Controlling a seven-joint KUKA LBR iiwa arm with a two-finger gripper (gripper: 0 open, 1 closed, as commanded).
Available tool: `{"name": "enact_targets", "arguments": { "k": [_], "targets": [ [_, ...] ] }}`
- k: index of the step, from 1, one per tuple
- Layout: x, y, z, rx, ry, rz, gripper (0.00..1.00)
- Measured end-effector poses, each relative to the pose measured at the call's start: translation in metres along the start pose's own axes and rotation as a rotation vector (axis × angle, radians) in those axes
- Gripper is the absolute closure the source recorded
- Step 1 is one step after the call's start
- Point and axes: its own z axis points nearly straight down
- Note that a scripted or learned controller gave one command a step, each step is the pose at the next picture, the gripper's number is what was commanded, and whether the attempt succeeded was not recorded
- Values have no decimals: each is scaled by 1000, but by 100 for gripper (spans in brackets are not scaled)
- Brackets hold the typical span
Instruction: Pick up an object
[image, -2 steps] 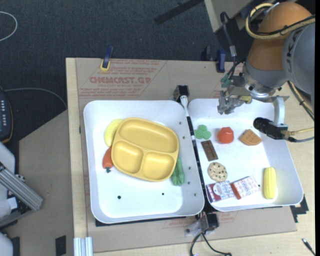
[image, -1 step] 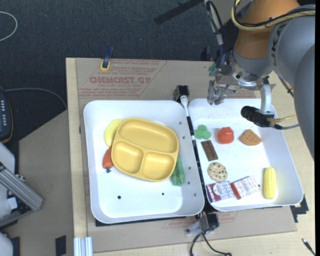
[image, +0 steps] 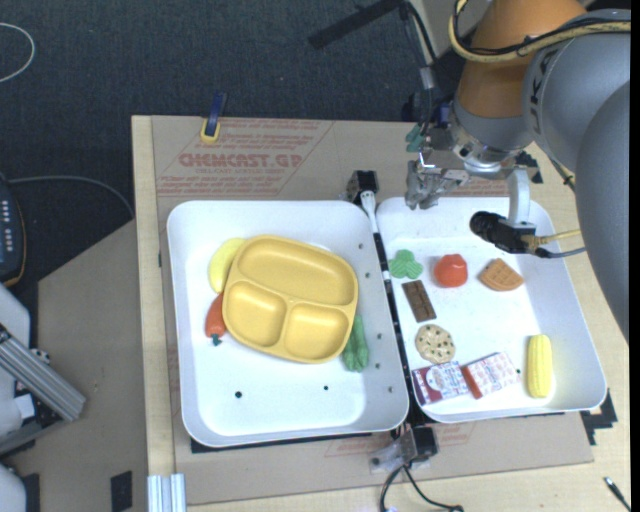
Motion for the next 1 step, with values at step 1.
{"name": "enact_targets", "arguments": {
  "k": [1],
  "targets": [
    [-7,-2,-19,-1,0,1,100]
  ]
}}
